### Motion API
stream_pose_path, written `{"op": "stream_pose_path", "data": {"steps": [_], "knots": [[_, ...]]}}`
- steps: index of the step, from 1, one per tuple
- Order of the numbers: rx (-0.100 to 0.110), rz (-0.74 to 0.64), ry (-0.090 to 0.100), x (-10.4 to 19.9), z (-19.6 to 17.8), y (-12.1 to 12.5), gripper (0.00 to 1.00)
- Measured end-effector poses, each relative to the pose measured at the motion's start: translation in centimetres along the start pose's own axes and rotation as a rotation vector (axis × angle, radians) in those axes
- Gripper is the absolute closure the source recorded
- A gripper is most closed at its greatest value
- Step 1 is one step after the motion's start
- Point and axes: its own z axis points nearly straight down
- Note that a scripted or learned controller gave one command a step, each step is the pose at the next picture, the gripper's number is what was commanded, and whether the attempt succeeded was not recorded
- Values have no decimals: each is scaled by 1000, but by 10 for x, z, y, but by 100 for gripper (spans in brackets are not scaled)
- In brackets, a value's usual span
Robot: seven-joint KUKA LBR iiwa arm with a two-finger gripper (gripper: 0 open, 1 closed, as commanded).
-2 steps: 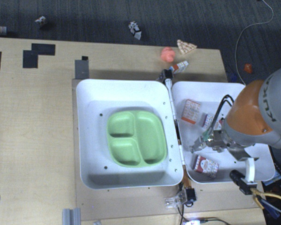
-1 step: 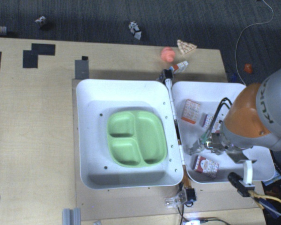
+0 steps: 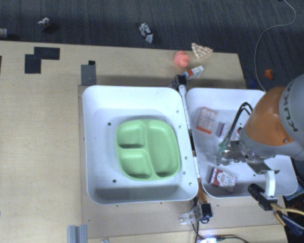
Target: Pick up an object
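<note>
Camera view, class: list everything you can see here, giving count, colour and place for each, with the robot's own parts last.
Bins: two, white, side by side on the bench.
Divided plate: one, green, in the left bin.
Small packets: three, red and white, in the right bin.
Ball: one, pink, on the bench behind the bins.
Wedge: one, tan, beside the ball.
Arm: one, grey with orange band, over the right bin.
Claw: one, dark, above the packets.

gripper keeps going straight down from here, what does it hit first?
Likely bare floor of the right bin, between packets. The gripper hangs just above the red-and-white packet; depth is unclear, so it may clip that.
</note>
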Motion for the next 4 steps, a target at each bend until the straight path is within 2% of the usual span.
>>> {"op": "stream_pose_path", "data": {"steps": [1, 2, 3, 4], "knots": [[0, 0, 0, 0, 0, 0, 0], [7, 2, 2, -2, 11, -3, 0], [0, -2, 1, -2, 0, 0, 100], [1, -1, 1, -2, 0, 0, 0]]}}
